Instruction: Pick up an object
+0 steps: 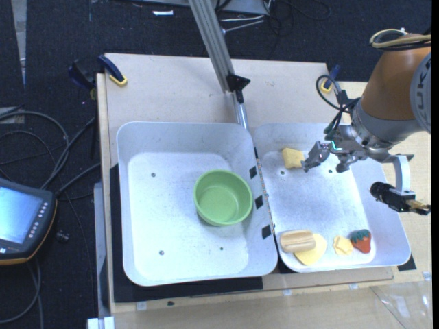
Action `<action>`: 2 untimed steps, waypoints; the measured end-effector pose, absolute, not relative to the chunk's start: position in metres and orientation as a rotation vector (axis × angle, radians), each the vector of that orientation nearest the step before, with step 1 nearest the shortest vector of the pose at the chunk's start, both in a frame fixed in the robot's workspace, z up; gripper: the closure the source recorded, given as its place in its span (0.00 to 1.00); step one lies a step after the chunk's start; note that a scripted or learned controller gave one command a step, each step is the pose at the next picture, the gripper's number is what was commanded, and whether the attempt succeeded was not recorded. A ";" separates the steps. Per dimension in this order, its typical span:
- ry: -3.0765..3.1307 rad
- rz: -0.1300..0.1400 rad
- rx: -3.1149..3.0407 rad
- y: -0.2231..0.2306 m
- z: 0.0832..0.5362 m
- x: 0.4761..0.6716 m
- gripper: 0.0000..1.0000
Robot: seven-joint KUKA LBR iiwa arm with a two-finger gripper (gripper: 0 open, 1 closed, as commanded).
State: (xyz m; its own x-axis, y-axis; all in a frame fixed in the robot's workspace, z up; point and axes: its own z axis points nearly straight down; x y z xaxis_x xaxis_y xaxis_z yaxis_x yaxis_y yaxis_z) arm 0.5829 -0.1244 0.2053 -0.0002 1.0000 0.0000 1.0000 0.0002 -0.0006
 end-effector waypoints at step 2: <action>-2.218 0.005 -2.219 -0.129 0.147 0.575 0.00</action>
